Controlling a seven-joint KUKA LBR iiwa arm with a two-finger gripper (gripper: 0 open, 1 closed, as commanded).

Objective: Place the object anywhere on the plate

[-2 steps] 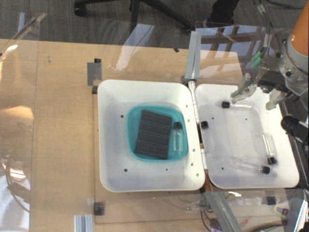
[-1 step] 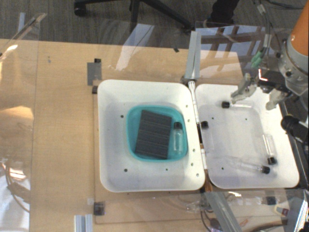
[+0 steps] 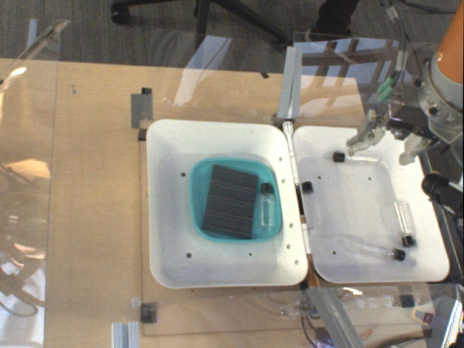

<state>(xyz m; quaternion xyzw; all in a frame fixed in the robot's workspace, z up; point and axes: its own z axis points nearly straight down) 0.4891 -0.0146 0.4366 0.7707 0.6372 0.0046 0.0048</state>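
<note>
Wide wooden desk [image 3: 80, 194] underneath it all, and on it two shallow white bins side by side: the left bin [image 3: 167, 252] carries a teal plate [image 3: 197, 194], the right bin [image 3: 428, 259] sits just beside it with a metal divider between them. On the plate lies a dark ribbed block [image 3: 230, 201], flat and a touch tilted, and right against its right edge a small clear vial [image 3: 267, 207] with a dark cap, lying on its side on the plate as well. Over in the right bin there are two more clear vials: one [image 3: 402, 223] near the right wall, one [image 3: 370, 249] along the lower part of the floor, each with a dark cap. The arm [image 3: 449, 71] comes in from the right, and its pincer [image 3: 388, 138] hovers over the top of the right bin, the two fingers spread well apart with nothing between them. Judging by looks, these vials are light, rigid and smooth, so likely to roll or squirt out of a pinch; the safest hold seems across the middle of the clear body, fingers square to its long axis, squeezing gently, since the walls may be brittle
</note>
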